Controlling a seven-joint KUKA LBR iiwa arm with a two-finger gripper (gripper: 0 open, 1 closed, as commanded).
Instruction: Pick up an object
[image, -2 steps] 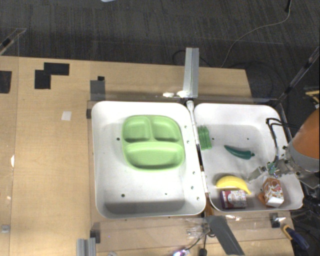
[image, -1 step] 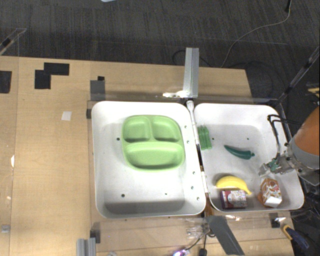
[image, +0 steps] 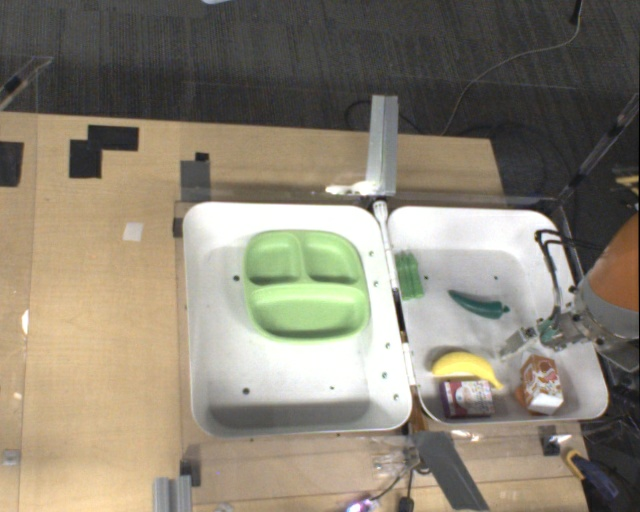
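Fingers hover just above the carton at 4 o'clock in the right bin; can't tell if apart. Drop straight, avoid the banana.

green plate; yellow banana; white bins

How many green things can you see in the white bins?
3. A light green divided plastic plate lies in the left bin; a small green ridged block and a dark green curved pepper-like piece lie in the right bin. None seem hidden.

Print on carton and dark box too blurred; nothing legible.
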